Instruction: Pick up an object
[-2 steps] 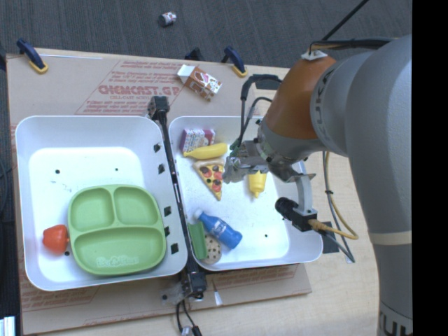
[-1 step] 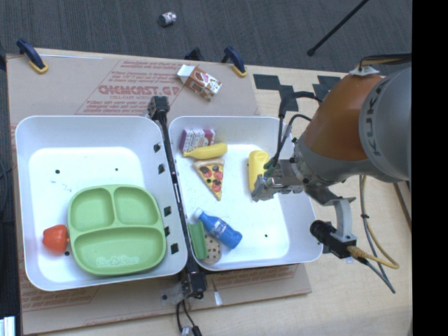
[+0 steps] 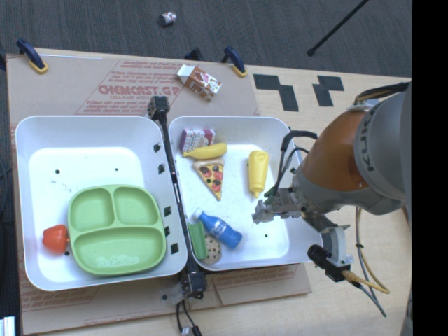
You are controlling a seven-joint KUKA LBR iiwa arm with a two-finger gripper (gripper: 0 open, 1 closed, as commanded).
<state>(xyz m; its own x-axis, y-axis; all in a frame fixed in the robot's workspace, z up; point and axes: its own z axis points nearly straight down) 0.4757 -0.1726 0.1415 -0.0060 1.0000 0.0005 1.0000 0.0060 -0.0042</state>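
Yellow mustard bottle (image 3: 257,171) sits upright-ish in the right bin (image 3: 276,250), pizza slice (image 3: 211,177) just left of it, banana (image 3: 206,150) up-left, blue bottle (image 3: 220,230) down-left. Gripper (image 3: 264,211) hangs just below the mustard bottle; can't tell its opening.

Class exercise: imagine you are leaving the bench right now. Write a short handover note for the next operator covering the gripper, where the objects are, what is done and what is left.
Gripper: low over the right bin, just below the yellow bottle; nothing seen held.
Right bin also holds: banana resting against a pink packet, pizza slice, blue bottle, and a green item beside a cookie at the near edge.
Left bin: green divided plate, red item beside it.
A small carton lies on the cardboard behind the bins.
Done: nothing lifted yet.
Left: grasp and lift one object; the yellow bottle looks closest.
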